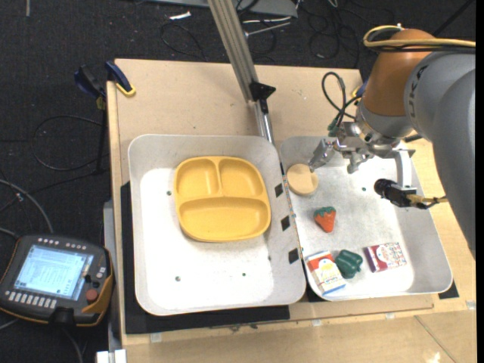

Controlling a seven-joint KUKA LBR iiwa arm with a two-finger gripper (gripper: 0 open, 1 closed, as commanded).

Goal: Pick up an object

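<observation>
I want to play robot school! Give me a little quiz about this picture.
1. True or false: the yellow plate lies in the left bin.
2. Which thing lies nearest the gripper? A) strawberry B) tan round piece C) green toy
3. Fill in: the small red box lies in the ___ bin.

Key: 1 true; 2 B; 3 right.
</observation>
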